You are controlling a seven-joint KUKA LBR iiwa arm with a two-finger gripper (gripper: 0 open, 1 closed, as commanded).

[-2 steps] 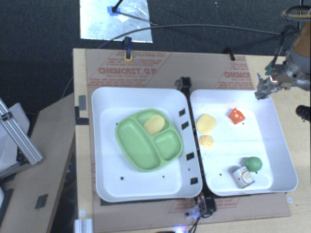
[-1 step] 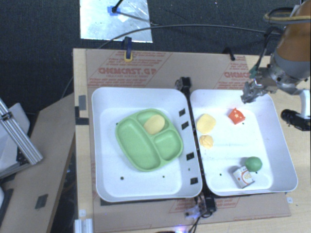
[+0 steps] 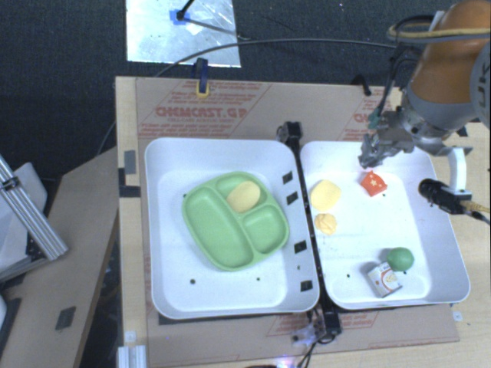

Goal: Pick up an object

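On the brown board (image 3: 230,110) under the bins I read "CHEMCAST GP" in red block letters, with slanted repeats of the same print toward its far edge; no other writing is legible to me. The gripper (image 3: 371,158) hangs over the far part of the right bin (image 3: 437,236), and I cannot tell how its fingers stand, since they merge into a dark grey blur. Nothing shows between them. Just beside the tip, toward me and slightly right, lies a small red block (image 3: 374,183) with a white mark on top. Left of the tip and nearer me sits a pale yellow lump (image 3: 325,195), smooth and rounded, and just beyond that a smaller yellow piece (image 3: 326,223), knobbly. Well toward me from the tip, a matte green ball (image 3: 400,258) touches a small white box (image 3: 383,279) with an orange label, print too small to read. Far left of the gripper, the left bin (image 3: 176,282) holds a glossy green divided tray (image 3: 222,240) with a yellow oval (image 3: 245,195) in one compartment.
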